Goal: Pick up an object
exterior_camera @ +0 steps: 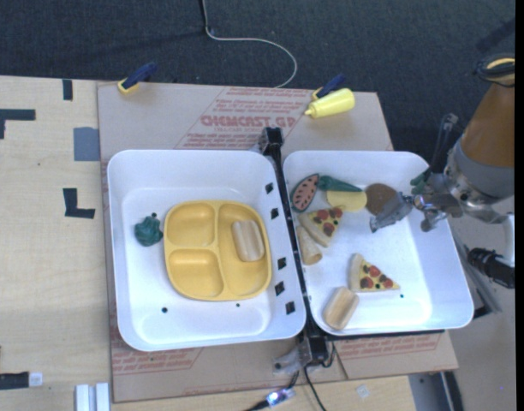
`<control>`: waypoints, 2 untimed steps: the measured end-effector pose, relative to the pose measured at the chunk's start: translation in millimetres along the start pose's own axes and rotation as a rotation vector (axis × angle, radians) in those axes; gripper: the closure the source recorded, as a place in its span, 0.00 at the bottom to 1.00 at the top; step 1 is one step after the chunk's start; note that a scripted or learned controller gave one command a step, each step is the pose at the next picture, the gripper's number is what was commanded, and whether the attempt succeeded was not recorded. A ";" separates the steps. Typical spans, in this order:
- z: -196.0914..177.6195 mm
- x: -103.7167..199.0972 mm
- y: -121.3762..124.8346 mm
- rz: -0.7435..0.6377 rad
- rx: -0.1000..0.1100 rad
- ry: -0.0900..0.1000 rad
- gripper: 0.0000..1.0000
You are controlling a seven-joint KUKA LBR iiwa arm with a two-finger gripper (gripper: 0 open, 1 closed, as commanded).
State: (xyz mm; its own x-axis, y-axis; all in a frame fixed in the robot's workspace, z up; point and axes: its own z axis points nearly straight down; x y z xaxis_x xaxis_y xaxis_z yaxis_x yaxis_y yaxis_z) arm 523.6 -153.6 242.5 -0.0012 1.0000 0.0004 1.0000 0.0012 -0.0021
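Over rt bin (433, 302) | claw (389, 217) beside brown disc (381, 197) | grip state: can't tell

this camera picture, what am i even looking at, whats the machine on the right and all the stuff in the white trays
You are looking down at a slant from one fixed camera above a bench. The grey machine with the orange band is a robot arm reaching in from the right. Its two-finger gripper is its hand, and it hovers over the right bin.

Two shallow white bins sit side by side. The left bin has a yellow divided plate with a toy bread roll in one compartment, and a small green toy beside the plate.

The right bin holds toy food: two pizza slices, a watermelon slice, a corn cob, a brown round piece and another bread piece.

Whether the gripper holds anything is too unclear to tell.
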 end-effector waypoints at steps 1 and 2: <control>64.7 -0.7 -0.6 0.000 0.006 0.001 0.00; 109.6 -3.6 -4.3 0.000 0.006 0.001 0.00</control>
State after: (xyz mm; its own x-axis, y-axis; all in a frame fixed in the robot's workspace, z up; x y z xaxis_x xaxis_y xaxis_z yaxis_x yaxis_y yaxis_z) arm 519.0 -157.2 132.9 -0.0007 1.0000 0.0013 1.0000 0.0007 -0.0076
